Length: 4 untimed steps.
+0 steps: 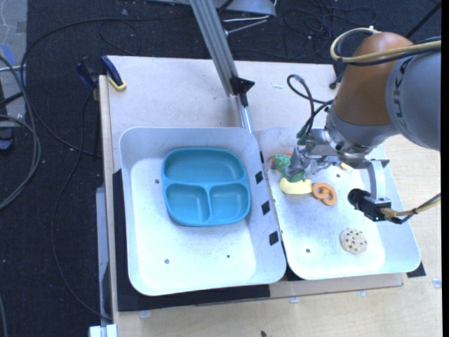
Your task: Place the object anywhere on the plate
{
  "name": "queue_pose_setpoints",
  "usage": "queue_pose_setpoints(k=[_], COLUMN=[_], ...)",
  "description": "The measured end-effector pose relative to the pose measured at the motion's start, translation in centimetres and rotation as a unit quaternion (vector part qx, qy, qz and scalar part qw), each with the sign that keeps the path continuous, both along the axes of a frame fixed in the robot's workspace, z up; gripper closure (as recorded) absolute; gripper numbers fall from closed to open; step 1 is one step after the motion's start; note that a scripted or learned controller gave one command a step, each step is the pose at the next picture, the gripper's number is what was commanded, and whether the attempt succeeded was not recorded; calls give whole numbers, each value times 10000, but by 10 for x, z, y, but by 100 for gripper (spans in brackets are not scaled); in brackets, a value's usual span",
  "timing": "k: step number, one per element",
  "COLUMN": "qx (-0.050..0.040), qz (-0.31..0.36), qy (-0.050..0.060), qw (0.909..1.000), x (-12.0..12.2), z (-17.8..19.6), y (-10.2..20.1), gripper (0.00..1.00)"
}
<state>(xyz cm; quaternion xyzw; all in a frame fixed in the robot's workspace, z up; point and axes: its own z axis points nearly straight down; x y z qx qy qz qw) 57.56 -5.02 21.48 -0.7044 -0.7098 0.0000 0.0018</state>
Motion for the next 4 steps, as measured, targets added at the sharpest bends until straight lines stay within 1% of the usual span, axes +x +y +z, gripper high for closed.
queue_pose_setpoints(k=[1, 2, 3, 4], qx=[-5, -4, -4, -13], qz=[0, 8, 3, -24], qy=[-21, -13, -15, -14], qw=[10000, 10000, 10000, 10000], x=[0, -1, -9, -9], z=[13, 8, 15, 15], y=[54, 117, 162, 159], gripper=[100, 100, 100, 0])
